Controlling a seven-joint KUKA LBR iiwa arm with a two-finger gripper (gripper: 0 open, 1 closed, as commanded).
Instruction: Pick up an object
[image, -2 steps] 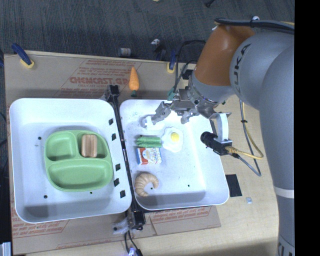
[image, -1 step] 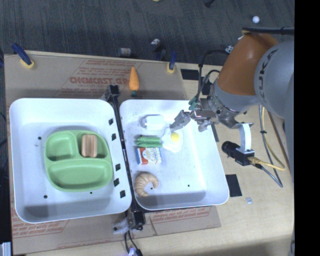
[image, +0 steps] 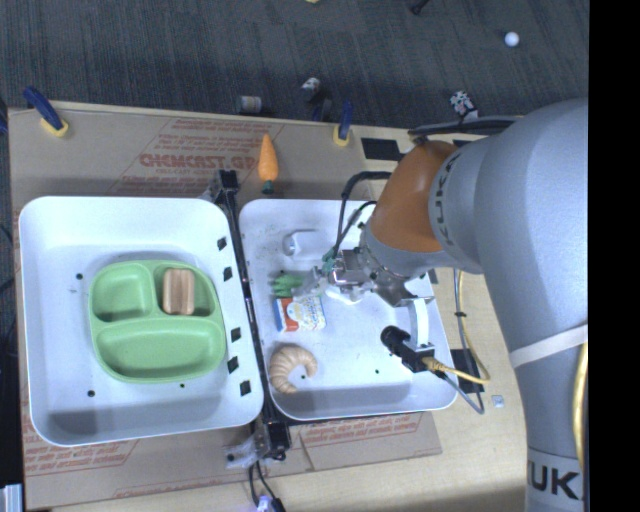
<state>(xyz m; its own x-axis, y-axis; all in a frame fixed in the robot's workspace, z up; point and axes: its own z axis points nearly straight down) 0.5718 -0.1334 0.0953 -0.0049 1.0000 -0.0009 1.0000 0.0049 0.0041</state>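
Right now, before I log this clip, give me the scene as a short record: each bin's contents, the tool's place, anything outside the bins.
left bin: green plate, brown block in its upper right compartment
right bin: croissant, packet, green item
tool: over the right bin, beside the packet
held: nothing visible
outside bins: carrot on the bench

Croissant (image: 291, 366) in bin (image: 352, 392) right of tray (image: 150, 347)
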